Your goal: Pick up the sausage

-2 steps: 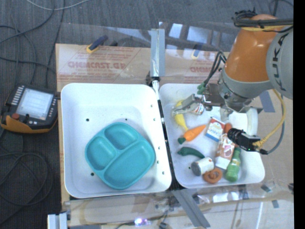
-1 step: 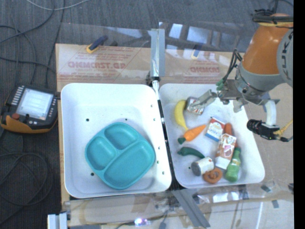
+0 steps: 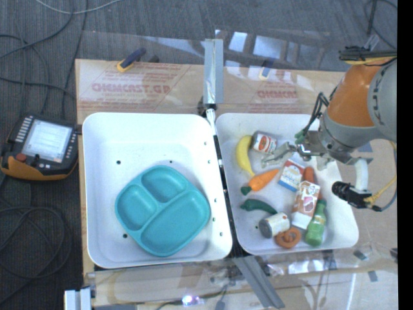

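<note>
The sausage (image 3: 310,174) is a small reddish-brown piece lying in the right bin (image 3: 348,237), between a small red-and-white box (image 3: 292,174) and the bin's right wall. Its upper end is hidden under the wrist. My gripper (image 3: 286,151) hangs over the upper middle of that bin, up and to the left of the sausage, between a tin can (image 3: 262,142) and the small box. Nothing shows held in it. The arm with its orange band (image 3: 355,102) comes in from the right.
The right bin also holds a banana (image 3: 244,155), a carrot (image 3: 263,179), a dark green vegetable (image 3: 258,206), a second can (image 3: 275,225), a printed carton (image 3: 306,197), a green bottle (image 3: 316,226) and an orange round piece (image 3: 288,239). A teal divided plate (image 3: 163,210) lies in the left bin (image 3: 103,141).
</note>
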Action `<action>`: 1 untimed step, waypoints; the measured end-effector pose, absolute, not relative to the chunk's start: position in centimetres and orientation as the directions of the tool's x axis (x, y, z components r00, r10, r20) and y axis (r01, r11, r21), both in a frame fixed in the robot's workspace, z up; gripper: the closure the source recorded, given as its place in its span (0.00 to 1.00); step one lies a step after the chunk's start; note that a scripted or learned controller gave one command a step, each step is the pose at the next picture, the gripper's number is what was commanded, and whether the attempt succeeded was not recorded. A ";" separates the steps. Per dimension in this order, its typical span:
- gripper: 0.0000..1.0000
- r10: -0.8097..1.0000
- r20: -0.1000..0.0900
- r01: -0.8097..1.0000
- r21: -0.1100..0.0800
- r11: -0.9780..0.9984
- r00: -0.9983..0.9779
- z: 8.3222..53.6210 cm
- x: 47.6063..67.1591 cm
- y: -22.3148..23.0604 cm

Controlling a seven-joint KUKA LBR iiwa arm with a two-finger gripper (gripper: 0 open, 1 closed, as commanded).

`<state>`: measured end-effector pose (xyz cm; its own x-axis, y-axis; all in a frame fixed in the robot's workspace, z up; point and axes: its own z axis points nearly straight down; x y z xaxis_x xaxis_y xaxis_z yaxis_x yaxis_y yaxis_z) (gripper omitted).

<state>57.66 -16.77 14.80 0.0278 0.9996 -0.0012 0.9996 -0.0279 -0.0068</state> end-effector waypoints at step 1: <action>0.00 1.000 0.007 1.000 0.000 0.024 -0.024 10.5 59.5 -19.3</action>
